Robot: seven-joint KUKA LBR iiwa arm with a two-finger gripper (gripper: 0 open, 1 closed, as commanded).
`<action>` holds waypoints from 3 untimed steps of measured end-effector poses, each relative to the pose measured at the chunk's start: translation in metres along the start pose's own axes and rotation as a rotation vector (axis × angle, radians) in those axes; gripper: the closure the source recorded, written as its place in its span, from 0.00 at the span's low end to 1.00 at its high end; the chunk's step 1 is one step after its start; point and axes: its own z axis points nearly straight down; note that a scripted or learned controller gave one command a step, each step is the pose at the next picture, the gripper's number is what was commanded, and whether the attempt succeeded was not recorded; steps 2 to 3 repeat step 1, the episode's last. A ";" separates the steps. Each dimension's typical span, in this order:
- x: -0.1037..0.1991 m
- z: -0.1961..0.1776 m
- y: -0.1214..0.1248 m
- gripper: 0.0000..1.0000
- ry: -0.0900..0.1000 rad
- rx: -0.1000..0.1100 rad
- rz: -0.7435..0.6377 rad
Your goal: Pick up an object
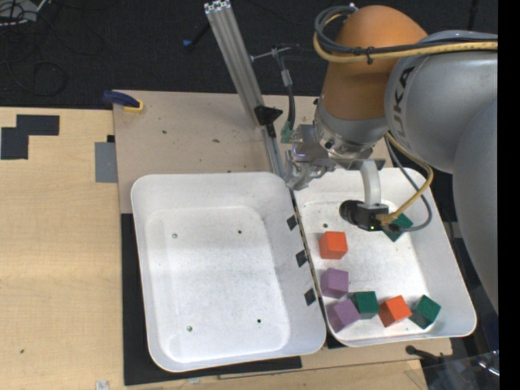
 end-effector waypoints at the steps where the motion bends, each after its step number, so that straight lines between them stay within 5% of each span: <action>1: 0.042 0.013 -0.012 1.00 -0.002 0.000 0.002; 3: 0.042 0.013 -0.012 1.00 -0.002 0.000 0.002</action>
